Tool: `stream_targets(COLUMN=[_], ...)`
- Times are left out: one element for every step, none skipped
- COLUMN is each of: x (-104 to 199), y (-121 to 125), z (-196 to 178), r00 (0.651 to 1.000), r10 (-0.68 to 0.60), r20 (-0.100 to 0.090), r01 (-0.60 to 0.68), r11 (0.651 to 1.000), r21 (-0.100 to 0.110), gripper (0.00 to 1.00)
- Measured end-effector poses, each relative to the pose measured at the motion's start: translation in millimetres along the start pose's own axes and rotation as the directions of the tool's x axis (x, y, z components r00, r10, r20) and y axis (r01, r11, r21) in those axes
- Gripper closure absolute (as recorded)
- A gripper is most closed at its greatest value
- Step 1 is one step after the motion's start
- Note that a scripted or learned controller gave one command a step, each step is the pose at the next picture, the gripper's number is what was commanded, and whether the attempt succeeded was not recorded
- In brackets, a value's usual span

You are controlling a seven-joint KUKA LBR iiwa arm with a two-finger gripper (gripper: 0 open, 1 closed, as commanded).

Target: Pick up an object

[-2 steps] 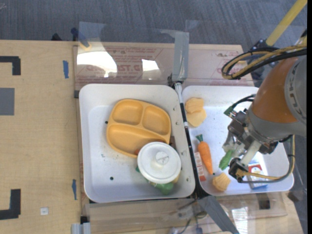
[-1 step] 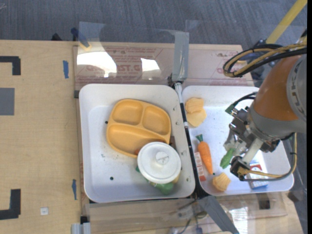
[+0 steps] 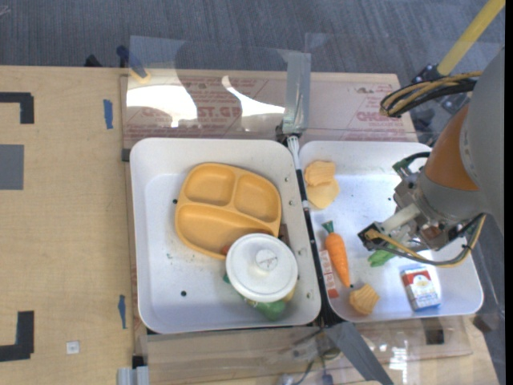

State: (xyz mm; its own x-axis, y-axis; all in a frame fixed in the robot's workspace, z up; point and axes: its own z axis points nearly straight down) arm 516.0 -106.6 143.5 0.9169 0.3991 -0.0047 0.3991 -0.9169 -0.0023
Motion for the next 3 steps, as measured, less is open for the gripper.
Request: stream_targets(x=[41,42,43], y=[13,12,11], z=[27,17,8], r00=[0.979,0.98,0.982], r10=[0.203,0.198,0.191], r20=[-0.001,0.0,0.004], r01=[-0.203,-0.198,-0.191], r11=[0.979,0.98,0.982], r21=[0.001,0.002,0.004], gripper=[1.0,1.0,1.0])
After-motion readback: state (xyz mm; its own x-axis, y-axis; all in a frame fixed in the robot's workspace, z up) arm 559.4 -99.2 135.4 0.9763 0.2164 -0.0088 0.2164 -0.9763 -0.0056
